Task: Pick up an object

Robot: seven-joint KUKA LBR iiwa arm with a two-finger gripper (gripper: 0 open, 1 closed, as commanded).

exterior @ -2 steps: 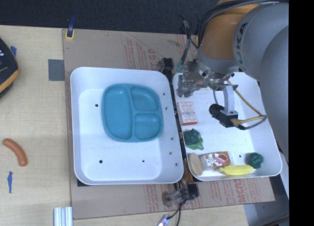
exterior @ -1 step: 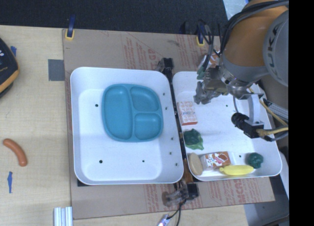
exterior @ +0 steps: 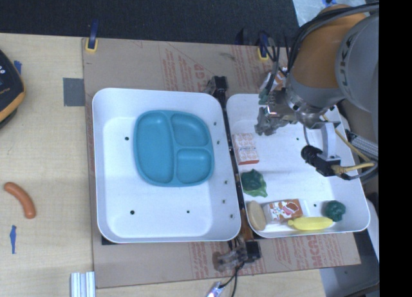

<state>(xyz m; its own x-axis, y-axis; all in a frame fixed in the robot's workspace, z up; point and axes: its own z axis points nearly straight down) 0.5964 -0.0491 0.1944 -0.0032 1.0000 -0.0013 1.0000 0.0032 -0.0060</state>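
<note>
Overhead slanted view of a desk (exterior: 45, 154) bearing two shallow white bins side by side. The left bin (exterior: 112, 180) holds a blue divided plate (exterior: 172, 147). The right bin (exterior: 351, 221) holds a small pink-and-white packet (exterior: 245, 148) near its left wall, a green leafy toy (exterior: 253, 183) just below it, and, along the near edge, a tan oval piece (exterior: 257, 216), a red-and-white box (exterior: 284, 210), a yellow banana (exterior: 311, 223) and a dark green lump (exterior: 334, 209). The arm (exterior: 328, 57) reaches in from the right; its jaws (exterior: 269, 124) hang over the far part of the right bin, above the packet. Whether the jaws are apart or together cannot be told. A sausage (exterior: 20, 199) lies on the desk at far left.
</note>
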